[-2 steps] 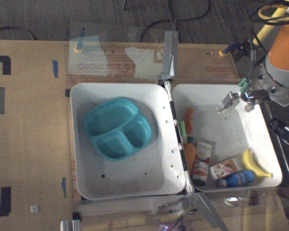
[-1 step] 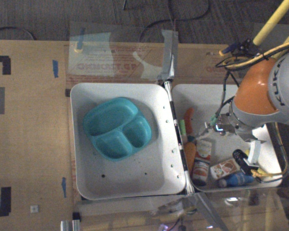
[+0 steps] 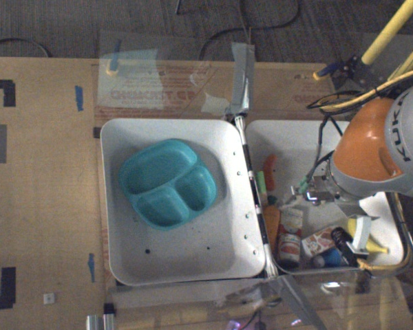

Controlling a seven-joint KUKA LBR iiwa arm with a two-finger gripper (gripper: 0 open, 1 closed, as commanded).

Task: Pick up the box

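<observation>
The small red-and-white cardboard box (image 3: 318, 240) lies in the right white bin (image 3: 289, 139), near its front wall — not yet lifted; the gripper (image 3: 310, 192) hangs above the clutter, its state impossible to tell.

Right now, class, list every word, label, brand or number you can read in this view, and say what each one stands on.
"KU": black letters on the robot arm's grey casing, cut off by the frame edge.
Red print on the clear plastic sheet above the left bin: mirrored and blurred, unreadable.
Print on the small box in the right bin: too small to read.
</observation>
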